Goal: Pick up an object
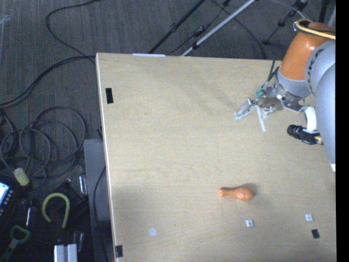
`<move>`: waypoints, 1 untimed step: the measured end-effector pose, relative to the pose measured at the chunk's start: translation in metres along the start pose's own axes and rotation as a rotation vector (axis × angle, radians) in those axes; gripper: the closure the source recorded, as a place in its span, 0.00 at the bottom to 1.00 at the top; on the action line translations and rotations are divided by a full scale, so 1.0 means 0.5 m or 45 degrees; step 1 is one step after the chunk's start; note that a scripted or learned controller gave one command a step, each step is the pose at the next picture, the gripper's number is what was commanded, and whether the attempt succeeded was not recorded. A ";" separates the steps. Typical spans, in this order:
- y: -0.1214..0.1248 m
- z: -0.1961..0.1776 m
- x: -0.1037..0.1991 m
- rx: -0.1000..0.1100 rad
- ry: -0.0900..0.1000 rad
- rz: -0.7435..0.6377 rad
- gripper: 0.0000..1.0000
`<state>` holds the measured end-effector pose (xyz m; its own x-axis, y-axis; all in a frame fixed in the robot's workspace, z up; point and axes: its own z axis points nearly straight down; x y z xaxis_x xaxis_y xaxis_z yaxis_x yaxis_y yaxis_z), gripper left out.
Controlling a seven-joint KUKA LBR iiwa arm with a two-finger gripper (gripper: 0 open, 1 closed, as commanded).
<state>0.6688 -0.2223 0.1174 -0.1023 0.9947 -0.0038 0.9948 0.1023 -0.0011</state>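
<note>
1 orange object (pixel 238 193) lies well below jaws, which stand spread, gripping nothing.

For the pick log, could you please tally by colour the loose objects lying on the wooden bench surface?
Orange: 1, a small pear-shaped object, lying apart from the gripper.
Total: 1

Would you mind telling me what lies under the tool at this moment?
Bare tan board lies under the tool; it holds nothing. The orange pear-shaped object lies apart, nearer the camera. The wrist covers a small patch of board behind it.
</note>
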 end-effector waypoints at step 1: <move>0.001 0.066 0.005 -0.003 0.002 -0.737 0.00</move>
<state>0.6690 -0.2199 0.0846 -0.6301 0.7765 -0.0021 0.7765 0.6301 -0.0002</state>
